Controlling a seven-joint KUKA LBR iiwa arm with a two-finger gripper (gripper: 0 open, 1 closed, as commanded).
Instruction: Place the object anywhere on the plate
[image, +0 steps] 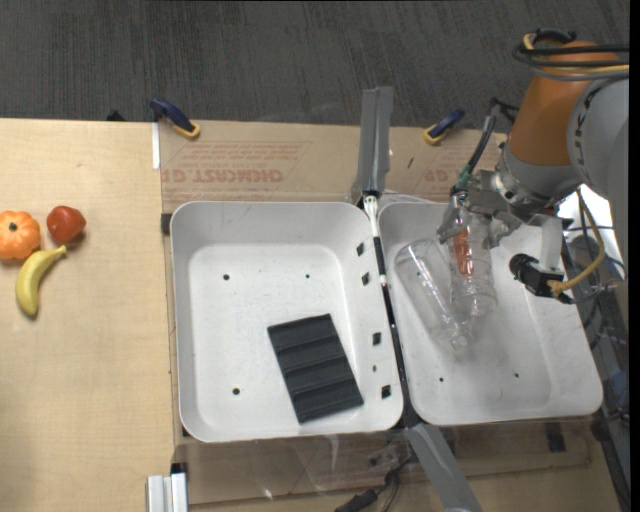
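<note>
Two white bins sit side by side on the worktop (80, 400): the left bin (200, 330) and the right bin (560, 370). One dark ribbed plate (315, 367) lies flat in the left bin, toward its near side, well apart from the pincer (462, 238) and to its left across the divider between the bins. One clear plastic bottle (440, 295) with a reddish patch near its upper part lies in the right bin, tilted, its upper end right under the pincer and its lower end reaching away toward the near left of it. Whether there is one clear item or two overlapping ones cannot be told; the see-through shapes blur together.

One arm (560, 110), grey with an orange band, comes in from the right, and its pincer hangs over the far part of the right bin, at the bottle's upper end. The pincer looks to be touching or just over the bottle, but whether it is released or clenched cannot be told, nor whether the bottle sits in its grip.

Far to the left of the pincer, on the bare worktop, lie three fruits: one orange (17, 236), one red apple (66, 224) and one banana (34, 279), close together. Two clamps (175, 116) (443, 124) grip the far edge of the cardboard sheet (260, 165) under the bins.
</note>
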